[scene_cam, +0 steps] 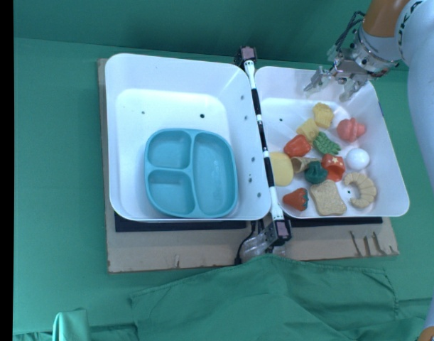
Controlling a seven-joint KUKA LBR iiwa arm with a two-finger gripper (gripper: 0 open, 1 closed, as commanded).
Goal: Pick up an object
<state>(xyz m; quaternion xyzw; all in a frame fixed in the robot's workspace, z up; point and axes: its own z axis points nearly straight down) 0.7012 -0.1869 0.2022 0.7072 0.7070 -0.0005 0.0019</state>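
Note:
The right bin (387, 190) holds several toy foods: a yellow piece (322, 114), a pink one (350, 128), a red pepper (297, 145), a green leafy piece (326, 144), a white ball (357, 158), a toast slice (327, 199), a strawberry (295, 199) and a croissant (361, 187). My gripper (333, 85) hangs above the bin's far edge, just beyond the yellow piece. Its fingers (315, 81) are spread open with nothing between them.
The left bin (131, 84) holds a teal divided plate (191, 172). A black-and-white rod (263, 130) runs between the bins. Both bins rest on a cardboard sheet (174, 251) over green cloth, which bunches up at the front.

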